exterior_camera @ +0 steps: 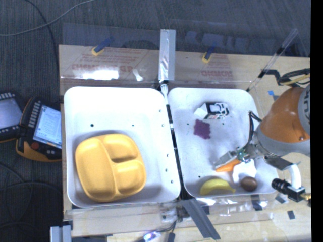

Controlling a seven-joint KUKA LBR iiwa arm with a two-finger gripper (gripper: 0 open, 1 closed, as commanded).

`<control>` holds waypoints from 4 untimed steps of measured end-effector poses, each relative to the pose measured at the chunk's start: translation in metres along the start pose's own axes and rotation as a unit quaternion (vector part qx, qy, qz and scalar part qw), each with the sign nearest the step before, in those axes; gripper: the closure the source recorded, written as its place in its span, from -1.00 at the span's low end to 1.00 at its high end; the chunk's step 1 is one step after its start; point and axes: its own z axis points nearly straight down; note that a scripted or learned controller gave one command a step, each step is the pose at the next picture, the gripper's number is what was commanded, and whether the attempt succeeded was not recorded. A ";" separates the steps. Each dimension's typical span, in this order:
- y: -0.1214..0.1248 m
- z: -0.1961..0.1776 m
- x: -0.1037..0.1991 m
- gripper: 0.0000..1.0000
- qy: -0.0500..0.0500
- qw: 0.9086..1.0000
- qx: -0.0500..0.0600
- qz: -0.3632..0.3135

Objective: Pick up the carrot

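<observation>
Carrot (228, 166): small, orange, tapered, lying flat in the right bin (187, 135), just above and right of the banana (217, 186). A grey finger lies along its upper edge. Gripper (237, 159) is low at the carrot; whether its jaws are wide or narrow, cannot tell. A brown round item (248, 183) sits just right of the banana. A purple piece (202, 129) lies well above the banana, a black-and-white object (216, 110) higher still. Left bin (101, 105) carries a yellow divided tray (110, 166).
</observation>
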 end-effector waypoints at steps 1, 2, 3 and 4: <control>-0.002 0.000 -0.008 -1.00 0.000 0.991 0.000 0.133; 0.004 -0.001 0.017 -1.00 -0.006 0.994 0.000 -0.106; 0.002 0.000 0.008 -1.00 0.000 0.998 0.001 0.061; 0.006 -0.001 0.024 -1.00 -0.006 0.993 0.000 -0.118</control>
